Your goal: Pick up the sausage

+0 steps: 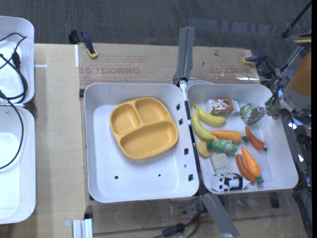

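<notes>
1. So, the sausage (240, 166) is the reddish-brown, smooth plastic toy link in the right-hand shallow white plastic bin (287, 148). It lies toward the near right corner, pressed right up against an orange toy carrot with a green top (251, 164).
2. My guess on handling: light, stiff, hollow plastic with a glossy round skin, so it'll probably squirt out of a sloppy pinch. I'd take it across the narrow middle, and the carrot touching it makes that side tight.
3. The metal two-finger gripper (254, 114) hangs over the far part of that bin, near a small printed carton (221, 106) and well apart from the sausage. Honestly can't tell whether it's open or closed from this angle.
4. Other stuff in there: two curved yellow plastic bananas (204, 122), another orange carrot (226, 135), a red chilli-shaped toy (254, 139) and a bumpy green piece (223, 145).
5. The left white bin (99, 152) holds a matte yellow-orange divided plate (143, 128) with three compartments.
</notes>
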You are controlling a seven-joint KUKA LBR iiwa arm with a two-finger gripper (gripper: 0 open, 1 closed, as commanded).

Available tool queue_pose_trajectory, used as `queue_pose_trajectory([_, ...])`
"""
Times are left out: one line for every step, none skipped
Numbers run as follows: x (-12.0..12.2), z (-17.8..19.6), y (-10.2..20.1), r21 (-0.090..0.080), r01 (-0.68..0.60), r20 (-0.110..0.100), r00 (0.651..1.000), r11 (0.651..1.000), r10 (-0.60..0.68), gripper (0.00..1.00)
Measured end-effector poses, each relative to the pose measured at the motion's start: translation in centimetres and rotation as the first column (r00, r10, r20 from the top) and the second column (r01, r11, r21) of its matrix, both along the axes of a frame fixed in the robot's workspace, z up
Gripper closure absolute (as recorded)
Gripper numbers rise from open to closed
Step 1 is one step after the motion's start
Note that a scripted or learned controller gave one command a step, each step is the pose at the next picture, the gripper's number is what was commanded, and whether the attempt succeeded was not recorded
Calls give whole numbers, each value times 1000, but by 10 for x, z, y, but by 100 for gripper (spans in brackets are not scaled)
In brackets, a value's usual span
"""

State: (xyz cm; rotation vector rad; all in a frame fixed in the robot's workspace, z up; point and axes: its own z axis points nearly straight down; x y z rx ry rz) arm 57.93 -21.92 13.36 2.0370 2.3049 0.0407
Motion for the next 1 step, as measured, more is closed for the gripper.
queue_pose_trajectory([0, 0, 0, -1, -6, -1, 1000, 1000, 6, 0])
